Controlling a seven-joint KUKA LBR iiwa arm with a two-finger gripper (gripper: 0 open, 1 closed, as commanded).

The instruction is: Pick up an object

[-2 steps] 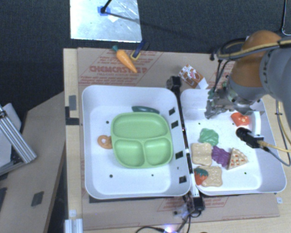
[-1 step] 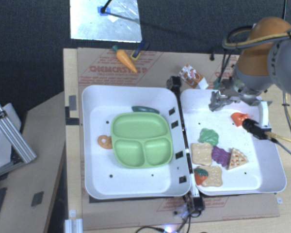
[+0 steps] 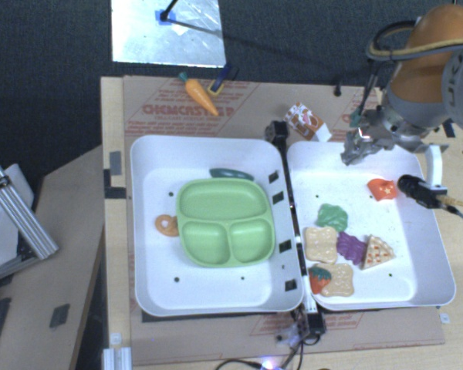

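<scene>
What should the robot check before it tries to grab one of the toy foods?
1. Gripper over the right bin: ok, it hangs near the far rim.
2. Gripper above a toy: not ok, the nearest one, the orange-red piece, lies off to the side.
3. Fingers open: cannot tell.
4. Orange-red piece has room around it: ok, it lies apart from the other toys.
5. Purple grapes easy to take: not ok, they touch the pizza slice and the cracker.
6. Anything held already: cannot tell, nothing shows between the fingers.

Green plate [image 3: 220,222]; 2 white bins [image 3: 150,206]; orange carrot [image 3: 200,96]; purple grapes [image 3: 353,247]; red piece [image 3: 382,189].
</scene>
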